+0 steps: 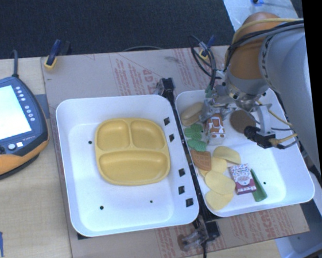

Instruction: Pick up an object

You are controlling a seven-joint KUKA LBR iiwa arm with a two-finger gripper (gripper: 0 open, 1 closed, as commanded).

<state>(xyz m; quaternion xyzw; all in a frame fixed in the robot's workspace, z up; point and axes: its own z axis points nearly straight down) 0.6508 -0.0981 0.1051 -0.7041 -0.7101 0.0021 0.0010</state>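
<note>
My gripper [214,112] is down in the back part of the right bin [295,188], reaching in from the right. Just below it in the camera view is a small white and orange carton [214,128]; whether it is gripped cannot be made out. A tan oval piece [191,114] lies to the gripper's left and a green piece [194,134] below that. A brown disc [241,121] lies to its right, partly under the wrist. Nearer the front are a brown waffle piece [202,160], several yellow slices [219,181], a red packet [242,178] and a green stick [258,186].
The left bin [80,181] holds a yellow divided plate [132,150]. A black divider with clips [181,152] runs between the bins. A teach pendant [5,129] lies off the bench's left side. Cables [204,54] hang behind the right bin.
</note>
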